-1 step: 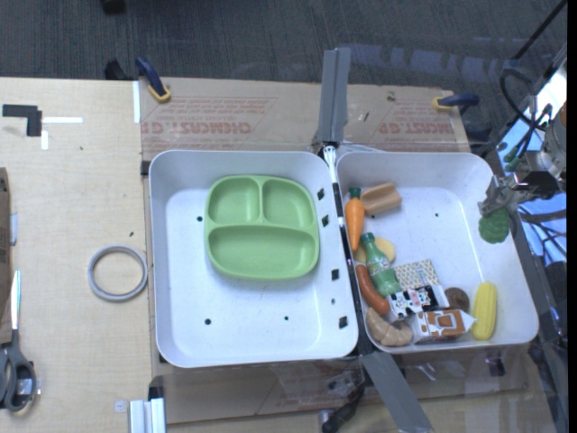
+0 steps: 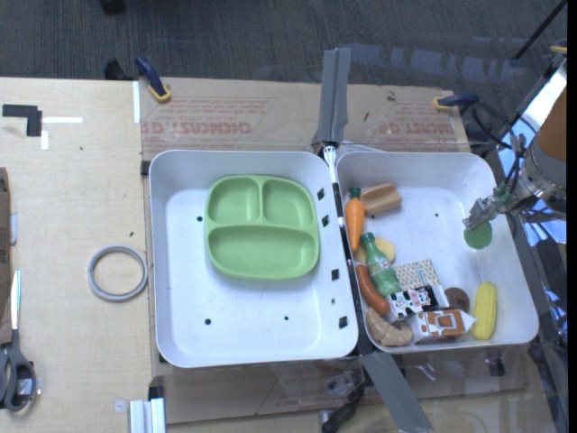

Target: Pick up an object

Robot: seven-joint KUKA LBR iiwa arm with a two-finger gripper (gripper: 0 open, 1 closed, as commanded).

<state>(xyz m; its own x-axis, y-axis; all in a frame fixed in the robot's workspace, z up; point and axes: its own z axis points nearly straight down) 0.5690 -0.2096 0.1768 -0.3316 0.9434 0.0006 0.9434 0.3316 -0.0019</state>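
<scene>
1. The claw (image 2: 483, 216) hung over the right bin (image 2: 433, 174), near that bin's right wall, with the arm (image 2: 550, 152) coming in from the right edge.
2. A small round green object (image 2: 478, 234) sat right at the claw's tip; whether the claw was spread or closed on it could not be told from this view.
3. Most other items crowded the right bin's left and near side: a carrot (image 2: 355, 218), a brown block (image 2: 380, 198), a green bottle (image 2: 380, 267), a sausage (image 2: 370, 290), a patterned box (image 2: 417, 282), a croissant (image 2: 388, 332) and a corn cob (image 2: 485, 310).
4. The middle and far part of the right bin, between the brown block and the claw, lay bare and white.
5. Left of the right bin, the left bin (image 2: 180, 314) held a green divided plate (image 2: 262, 226) with open floor around it.
6. Further left on the table (image 2: 63, 206) lay a tape ring (image 2: 118, 272).
</scene>
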